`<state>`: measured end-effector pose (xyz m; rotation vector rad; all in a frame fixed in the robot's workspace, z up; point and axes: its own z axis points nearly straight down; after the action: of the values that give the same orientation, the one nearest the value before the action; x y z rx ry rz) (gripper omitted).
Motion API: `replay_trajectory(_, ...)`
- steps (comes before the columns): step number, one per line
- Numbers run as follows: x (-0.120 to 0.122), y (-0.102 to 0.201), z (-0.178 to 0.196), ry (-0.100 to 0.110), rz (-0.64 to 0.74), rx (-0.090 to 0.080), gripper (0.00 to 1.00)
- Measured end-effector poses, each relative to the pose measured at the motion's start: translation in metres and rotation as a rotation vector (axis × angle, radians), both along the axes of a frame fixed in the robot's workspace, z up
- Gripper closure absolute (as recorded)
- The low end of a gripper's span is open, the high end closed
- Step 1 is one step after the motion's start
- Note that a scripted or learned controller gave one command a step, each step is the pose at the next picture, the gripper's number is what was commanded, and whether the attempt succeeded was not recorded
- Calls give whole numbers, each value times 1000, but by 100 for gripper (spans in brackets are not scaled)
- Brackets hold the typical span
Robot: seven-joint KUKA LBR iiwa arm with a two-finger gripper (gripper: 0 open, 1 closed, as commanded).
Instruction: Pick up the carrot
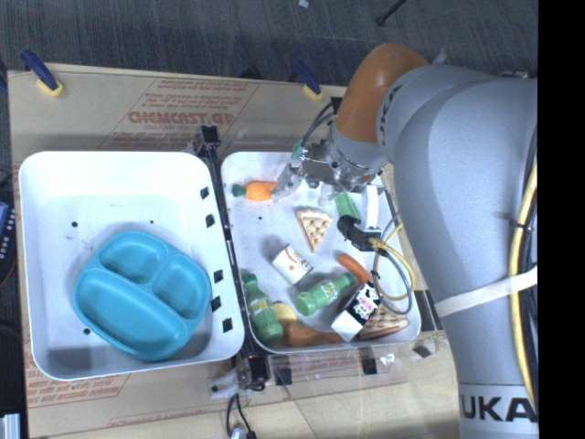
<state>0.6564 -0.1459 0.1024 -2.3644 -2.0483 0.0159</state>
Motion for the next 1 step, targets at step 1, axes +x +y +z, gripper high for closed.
replay_trajectory(1, -1, 54, -11, -2, -175, -9, 0)
